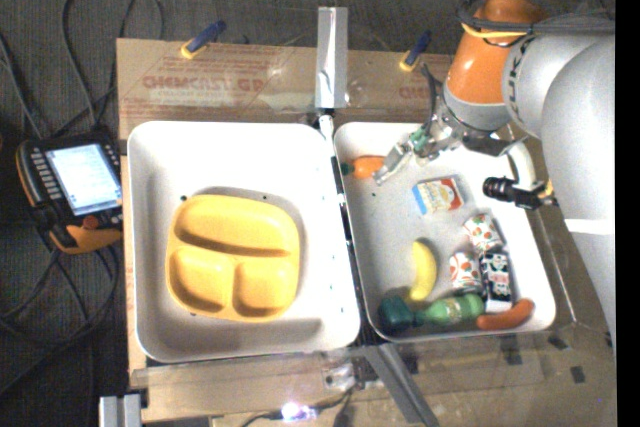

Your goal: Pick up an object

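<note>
My end effector (pixel 398 158), fingers spread wide and holding nothing, hangs over the orange carrot (pixel 366 166) by the right bin's far-left wall (pixel 338 165); a finger could clip it.

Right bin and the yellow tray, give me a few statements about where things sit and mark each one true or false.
1. The yellow tray lies in the left bin. True.
2. The banana lies in the left bin. False: it lies in the right bin.
3. The end effector is over the right bin's upper end. True.
4. The yellow tray holds the green bottle. False: the bottle lies in the right bin.
</note>
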`<move>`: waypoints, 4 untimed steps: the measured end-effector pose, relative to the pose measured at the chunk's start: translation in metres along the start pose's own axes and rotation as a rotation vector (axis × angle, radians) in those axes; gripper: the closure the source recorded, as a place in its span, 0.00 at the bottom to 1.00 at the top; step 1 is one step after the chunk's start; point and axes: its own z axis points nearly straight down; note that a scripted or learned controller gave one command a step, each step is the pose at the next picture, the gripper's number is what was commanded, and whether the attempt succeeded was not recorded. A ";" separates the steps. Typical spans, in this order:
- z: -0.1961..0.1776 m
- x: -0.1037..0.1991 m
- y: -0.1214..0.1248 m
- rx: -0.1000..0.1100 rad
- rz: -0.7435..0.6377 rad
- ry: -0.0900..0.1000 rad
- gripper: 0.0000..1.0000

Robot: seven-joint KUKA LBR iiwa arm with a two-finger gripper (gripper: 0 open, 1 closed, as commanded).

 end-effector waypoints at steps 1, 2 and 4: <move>0.010 0.018 0.006 0.005 0.016 -0.012 0.00; -0.002 0.019 0.009 -0.005 0.013 -0.015 1.00; -0.086 0.041 0.017 0.000 0.102 -0.002 1.00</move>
